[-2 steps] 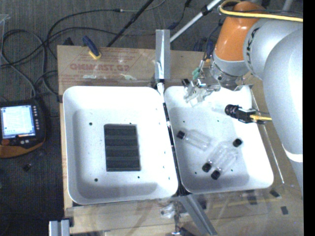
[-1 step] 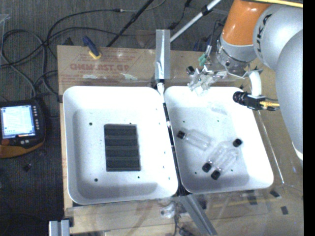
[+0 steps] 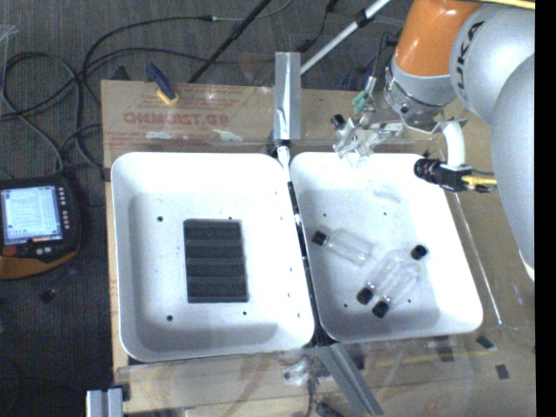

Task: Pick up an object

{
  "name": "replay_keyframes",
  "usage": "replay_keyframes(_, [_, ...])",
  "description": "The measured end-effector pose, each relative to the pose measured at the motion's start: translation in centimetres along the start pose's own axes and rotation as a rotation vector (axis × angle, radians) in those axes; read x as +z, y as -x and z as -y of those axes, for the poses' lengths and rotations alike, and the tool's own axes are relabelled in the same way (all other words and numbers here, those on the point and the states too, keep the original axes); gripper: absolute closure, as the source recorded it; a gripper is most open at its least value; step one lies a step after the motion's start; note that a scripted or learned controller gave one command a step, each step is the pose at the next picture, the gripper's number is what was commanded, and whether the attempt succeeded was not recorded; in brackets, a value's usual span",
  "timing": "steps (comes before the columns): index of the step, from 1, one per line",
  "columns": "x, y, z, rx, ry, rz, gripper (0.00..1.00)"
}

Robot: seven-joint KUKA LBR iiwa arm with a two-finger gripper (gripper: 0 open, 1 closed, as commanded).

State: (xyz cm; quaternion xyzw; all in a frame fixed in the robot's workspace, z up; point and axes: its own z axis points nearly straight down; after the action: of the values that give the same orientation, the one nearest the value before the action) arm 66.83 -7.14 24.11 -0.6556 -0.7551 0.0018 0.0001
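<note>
The tool (image 3: 354, 139), its opening not discernible, hangs above the right bin's (image 3: 452, 233) far rim. Clear bottles (image 3: 382, 276) lie nearer its front; one should be approached centred.

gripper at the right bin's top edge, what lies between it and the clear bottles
Bare white floor of the right bin separates gripper from the clear black-capped bottles, per camera view.
</note>
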Motion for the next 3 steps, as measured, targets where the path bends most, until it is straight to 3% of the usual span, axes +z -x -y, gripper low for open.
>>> replay_keyframes(1, [0.0, 0.0, 0.0, 0.0, 0.0, 0.001, 0.0])
replay_keyframes(2, [10.8, 3.3, 1.0, -0.12, 0.0, -0.001, 0.0])
replay_keyframes(3, [15.1, 4.8, 5.6, -0.297, 0.015, 0.002, 0.0])
